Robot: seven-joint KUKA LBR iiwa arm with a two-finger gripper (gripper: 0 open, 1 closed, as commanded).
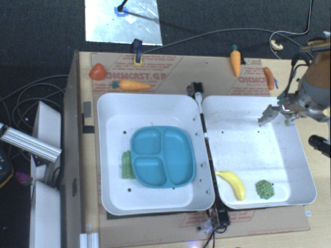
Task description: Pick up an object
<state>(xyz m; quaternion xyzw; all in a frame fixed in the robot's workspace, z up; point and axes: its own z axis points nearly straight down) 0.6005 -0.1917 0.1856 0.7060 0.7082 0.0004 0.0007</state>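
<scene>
The metal two-finger gripper [270,115], fingers spread apart and holding nothing, hangs over the upper part of the smooth white right bin [300,159], well apart from the curved glossy yellow banana [232,184] and knobbly round green broccoli [265,189] lying near its front wall.

Glossy plastic tray [163,156], smooth white bins [155,107]

Blue divided plate [163,156], green piece [126,165] beside it; yellow banana [232,183]; speckled green lump [265,189], perhaps broccoli; white bins [155,107].
</scene>
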